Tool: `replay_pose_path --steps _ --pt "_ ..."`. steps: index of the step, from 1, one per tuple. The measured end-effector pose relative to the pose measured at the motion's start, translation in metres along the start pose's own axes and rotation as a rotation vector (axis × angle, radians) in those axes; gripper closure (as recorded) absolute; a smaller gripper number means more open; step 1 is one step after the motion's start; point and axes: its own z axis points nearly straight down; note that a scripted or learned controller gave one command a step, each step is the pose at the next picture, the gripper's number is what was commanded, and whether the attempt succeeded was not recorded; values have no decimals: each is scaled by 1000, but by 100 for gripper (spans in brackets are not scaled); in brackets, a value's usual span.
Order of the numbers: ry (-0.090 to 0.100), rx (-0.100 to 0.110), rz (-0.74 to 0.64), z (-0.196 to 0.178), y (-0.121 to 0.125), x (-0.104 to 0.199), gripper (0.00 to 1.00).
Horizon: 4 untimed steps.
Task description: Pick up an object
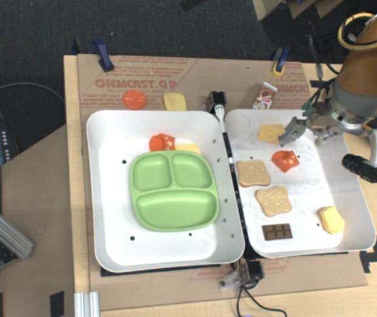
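The right bin [346,197] holds a yellow cheese wedge [269,133], a red strawberry-like piece [285,160], two toast slices [252,173] [274,201], a brown chocolate bar [277,231] and a yellow piece [332,220]. My gripper [292,132] hangs over the bin's far part, just right of the cheese wedge and above the red piece. Nothing is visibly held in it.
The left bin [109,177] carries a green divided plate [173,190], with a red piece [162,142] and a yellow piece [187,148] behind it. Beyond the bins, on the board, lie an orange tomato [135,100], a yellow block [174,102] and a small carton [263,97].
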Motion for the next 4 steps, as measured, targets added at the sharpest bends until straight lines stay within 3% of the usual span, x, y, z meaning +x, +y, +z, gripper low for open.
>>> replay_pose_path --steps 1,2,3,4 --pt "1 7 2 52 -20 -3 0" --pt "-3 -3 0 88 6 -15 0" --pt "-4 -7 0 74 6 -15 100" --pt "-9 -11 6 -21 -12 -79 100"
